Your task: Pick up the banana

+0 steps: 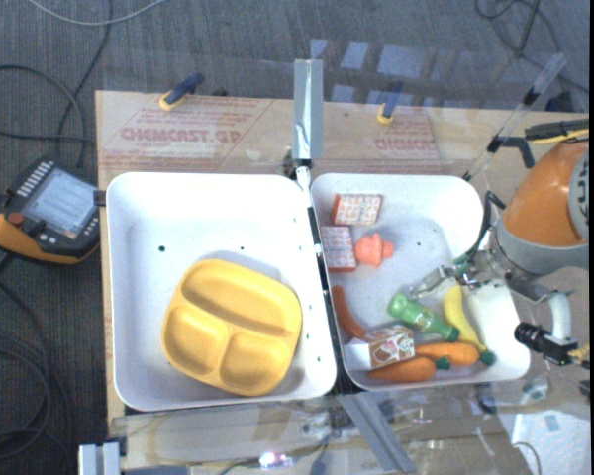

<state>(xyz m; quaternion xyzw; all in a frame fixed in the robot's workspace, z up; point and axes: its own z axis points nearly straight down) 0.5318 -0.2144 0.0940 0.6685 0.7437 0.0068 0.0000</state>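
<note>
The banana (461, 314) is small and yellow. It lies near the right side of the right bin (416, 198), between a green bottle (416, 313) and a white object (493, 321). My gripper (451, 275) hangs low over the bin just above the banana's upper end, reaching in from the right under the arm's orange band (543, 206). Nothing shows as lifted; the banana rests on the bin floor.
The right bin also holds two carrots (445, 353), a small box (390, 344), a sausage (347, 314), an orange-pink toy (373, 249) and two red patterned packets (356, 208). A yellow divided plate (233, 326) sits in the left bin (139, 226). A pendant (45, 211) lies left of the bench.
</note>
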